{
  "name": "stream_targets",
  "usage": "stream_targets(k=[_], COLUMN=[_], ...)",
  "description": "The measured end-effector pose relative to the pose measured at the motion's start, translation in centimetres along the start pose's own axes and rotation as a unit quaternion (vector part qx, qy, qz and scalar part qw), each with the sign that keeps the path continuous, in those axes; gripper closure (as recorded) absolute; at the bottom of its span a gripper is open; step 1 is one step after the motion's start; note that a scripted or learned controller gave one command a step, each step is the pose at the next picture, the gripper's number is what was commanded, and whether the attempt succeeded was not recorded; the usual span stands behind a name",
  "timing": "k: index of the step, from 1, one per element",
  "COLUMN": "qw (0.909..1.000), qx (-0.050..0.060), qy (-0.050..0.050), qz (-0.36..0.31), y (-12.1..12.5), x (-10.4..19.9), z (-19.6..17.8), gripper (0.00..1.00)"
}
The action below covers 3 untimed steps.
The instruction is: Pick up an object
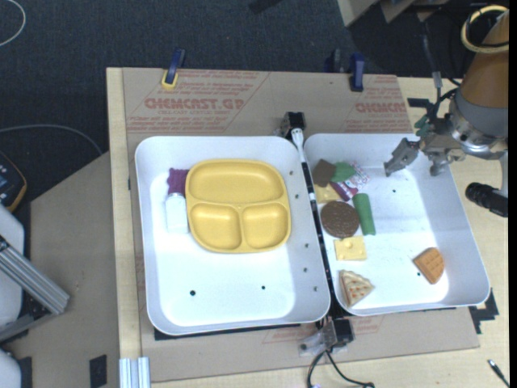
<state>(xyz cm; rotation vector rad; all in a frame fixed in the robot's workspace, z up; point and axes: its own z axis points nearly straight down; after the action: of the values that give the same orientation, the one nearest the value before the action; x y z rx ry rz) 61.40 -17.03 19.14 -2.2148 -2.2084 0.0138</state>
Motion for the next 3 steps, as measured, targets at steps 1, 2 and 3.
stream_targets(k=[1, 2, 3], qw=[1.0, 1.0, 1.0], qx=[-0.007, -0.005, -0.009], qy=[-0.001, -0.001, -0.001], qz=[-0.001, -0.002, -0.001], y=[0.3, 0.6, 0.8], x=[0.0, -0.1, -0.1], z=[-0.9, 5.4, 10.4], gripper=[0.0, 0.0, 0.0])
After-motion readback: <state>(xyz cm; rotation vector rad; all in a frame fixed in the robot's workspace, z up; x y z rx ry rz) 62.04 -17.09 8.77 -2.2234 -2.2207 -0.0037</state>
